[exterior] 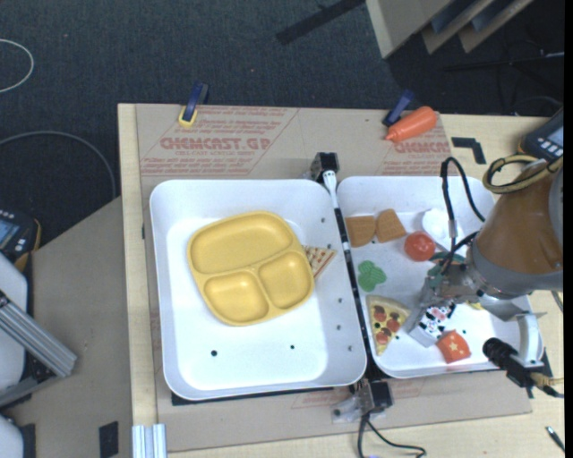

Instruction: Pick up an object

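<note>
Our claw [436, 302] hangs low in the right bin [394, 192] at lower right of frame, over a small black-and-white toy [436, 319], presumably to grab it; we cannot tell its grip state.

the counter [269, 134] is topped by a pale wooden board printed with reddish lettering, and it is set on a dark grey carpeted floor [107, 54]. a thin cable loop [13, 63] is seen on the carpet at the upper left, and pale aluminium framing [36, 344] is seen at the lower left. light-coloured furniture [448, 22] is partly seen at the top right, and the scene is evenly lit.
</note>
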`<state>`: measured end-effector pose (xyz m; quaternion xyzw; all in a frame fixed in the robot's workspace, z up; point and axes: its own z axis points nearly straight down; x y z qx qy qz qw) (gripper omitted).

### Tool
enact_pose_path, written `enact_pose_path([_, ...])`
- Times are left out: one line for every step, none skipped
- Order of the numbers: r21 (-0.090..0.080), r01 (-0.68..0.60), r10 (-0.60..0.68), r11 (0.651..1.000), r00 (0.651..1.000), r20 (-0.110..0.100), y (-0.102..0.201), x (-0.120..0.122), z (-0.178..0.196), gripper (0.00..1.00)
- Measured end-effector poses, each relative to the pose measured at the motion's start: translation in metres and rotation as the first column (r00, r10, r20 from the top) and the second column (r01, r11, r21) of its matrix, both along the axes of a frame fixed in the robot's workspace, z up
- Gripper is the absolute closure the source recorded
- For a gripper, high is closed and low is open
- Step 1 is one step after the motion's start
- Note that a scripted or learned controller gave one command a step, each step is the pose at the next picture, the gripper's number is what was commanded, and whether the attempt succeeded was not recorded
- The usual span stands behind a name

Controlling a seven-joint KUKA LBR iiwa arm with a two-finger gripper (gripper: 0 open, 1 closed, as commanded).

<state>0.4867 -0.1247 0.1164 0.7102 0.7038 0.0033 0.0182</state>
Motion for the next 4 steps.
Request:
enact_pose_path([0.020,-0.010,0.011,1.000,1.000,-0.024,0.004,-0.006,0.060,1.00])
enact_pose_path([0.019,-0.010,0.011,1.000,1.000,-0.024,0.004,-0.004,0.111,1.00])
enact_pose_path([0.022,-0.015,0.015,1.000,1.000,-0.027,0.049,0.013,0.117,1.00])
enact_pose_path([0.024,-0.015,0.016,1.000,0.999,-0.030,0.104,0.014,0.117,1.00])
